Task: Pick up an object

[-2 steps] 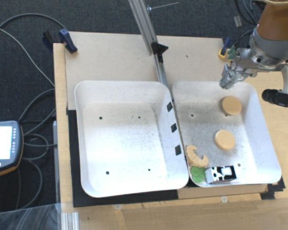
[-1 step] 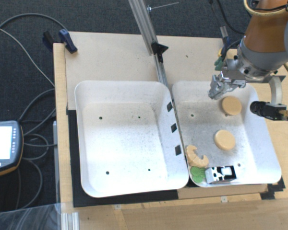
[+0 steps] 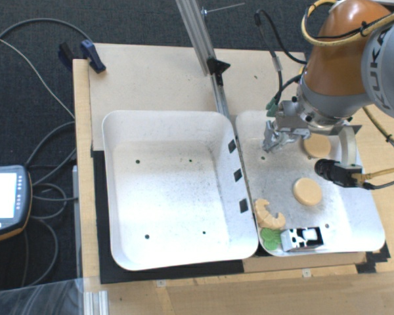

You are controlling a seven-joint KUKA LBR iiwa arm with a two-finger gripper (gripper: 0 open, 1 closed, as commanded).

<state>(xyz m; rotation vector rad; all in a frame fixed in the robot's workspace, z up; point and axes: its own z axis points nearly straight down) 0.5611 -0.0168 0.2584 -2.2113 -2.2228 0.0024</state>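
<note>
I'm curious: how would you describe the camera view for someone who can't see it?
A grey robot arm with an orange band reaches from the right, its gripper above the right white bin. That bin holds two round tan discs, a tan croissant-shaped piece, a green piece and a black-and-white block. The left white bin sits alongside.

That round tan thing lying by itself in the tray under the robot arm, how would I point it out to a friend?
Look in the right bin, the one under the arm. Near its middle lies a flat tan disc, apart from the cluster at the bin's lower left corner. It is plain and fully round, unlike the lumpy tan piece there.
</note>
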